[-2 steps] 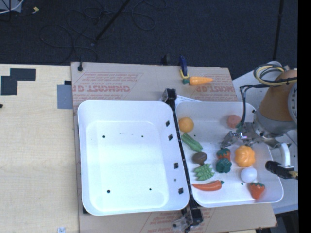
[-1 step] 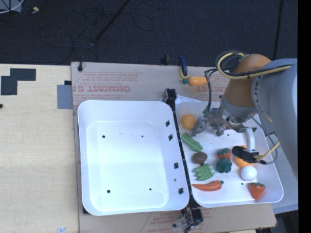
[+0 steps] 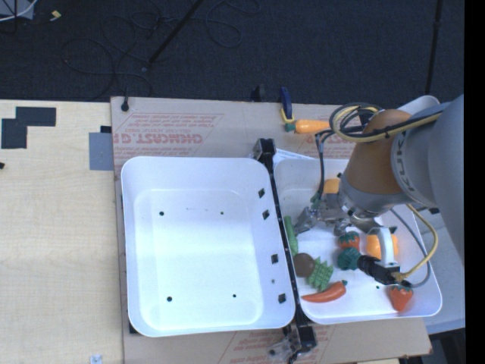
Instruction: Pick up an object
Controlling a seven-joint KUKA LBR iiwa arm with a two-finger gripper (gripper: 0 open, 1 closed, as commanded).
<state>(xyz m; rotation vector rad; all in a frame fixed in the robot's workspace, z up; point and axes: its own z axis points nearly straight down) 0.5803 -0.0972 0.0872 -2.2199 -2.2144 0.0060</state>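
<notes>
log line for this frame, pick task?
arm: over right bin | gripper: low near left wall, grasp unconfirmed | nearest: brown toy, green toy

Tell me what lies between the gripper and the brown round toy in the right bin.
Nothing visible. The gripper hangs just above the brown round toy over bare bin floor; the green leafy toy touches its right side.

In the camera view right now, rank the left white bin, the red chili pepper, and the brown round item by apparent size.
1. Left white bin, by far the largest.
2. Red chili pepper, long and thin.
3. Brown round item, smallest, though it is close to the pepper in area, so the order of these two is unsure.
</notes>
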